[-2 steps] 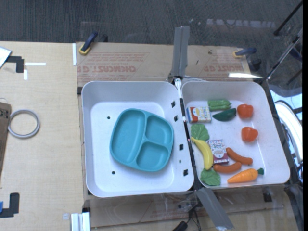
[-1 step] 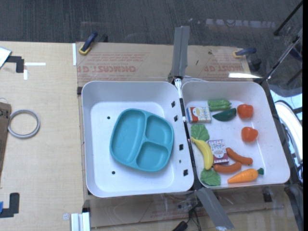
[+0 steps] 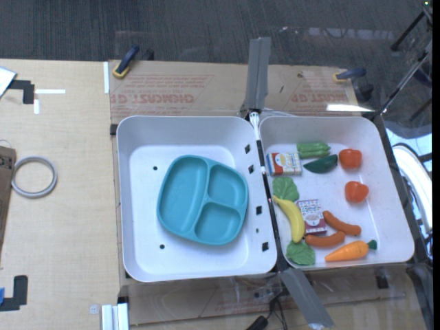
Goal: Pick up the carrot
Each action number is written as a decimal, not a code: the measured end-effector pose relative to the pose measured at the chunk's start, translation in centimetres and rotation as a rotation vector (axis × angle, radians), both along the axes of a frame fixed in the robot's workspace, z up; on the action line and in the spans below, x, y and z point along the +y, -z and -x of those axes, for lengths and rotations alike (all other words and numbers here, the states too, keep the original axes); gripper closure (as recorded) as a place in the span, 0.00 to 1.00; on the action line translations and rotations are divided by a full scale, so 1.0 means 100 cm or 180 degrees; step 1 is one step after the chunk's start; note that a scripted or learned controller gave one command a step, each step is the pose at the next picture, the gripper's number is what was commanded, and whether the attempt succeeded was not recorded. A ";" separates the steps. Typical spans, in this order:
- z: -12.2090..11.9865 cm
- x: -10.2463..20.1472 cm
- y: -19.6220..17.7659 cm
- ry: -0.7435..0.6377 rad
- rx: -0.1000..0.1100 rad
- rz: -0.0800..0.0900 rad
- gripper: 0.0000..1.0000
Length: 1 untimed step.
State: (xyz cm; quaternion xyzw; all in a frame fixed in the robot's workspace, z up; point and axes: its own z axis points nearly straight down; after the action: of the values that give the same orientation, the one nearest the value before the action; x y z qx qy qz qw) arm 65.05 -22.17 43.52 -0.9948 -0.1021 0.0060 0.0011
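An orange carrot (image 3: 349, 251) with a small green top lies near the front wall of the right bin (image 3: 388, 158), pointing left, its green end toward the right. Just behind it lie two orange-brown sausages (image 3: 342, 223).
The right bin also holds a banana (image 3: 291, 216), green leaves (image 3: 285, 188), two small cartons (image 3: 284, 163), green peppers (image 3: 313, 148) and two red tomatoes (image 3: 350, 159). A teal divided plate (image 3: 203, 199) lies in the left bin (image 3: 130, 184). A tape roll (image 3: 31, 177) rests on the bench at left.
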 end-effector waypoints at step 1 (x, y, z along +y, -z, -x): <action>-0.002 0.001 -0.004 -0.0017 0.0028 -0.0006 1.00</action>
State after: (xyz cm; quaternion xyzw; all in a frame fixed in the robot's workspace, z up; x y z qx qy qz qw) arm 65.28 -22.06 43.88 -0.9944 -0.1048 0.0102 0.0024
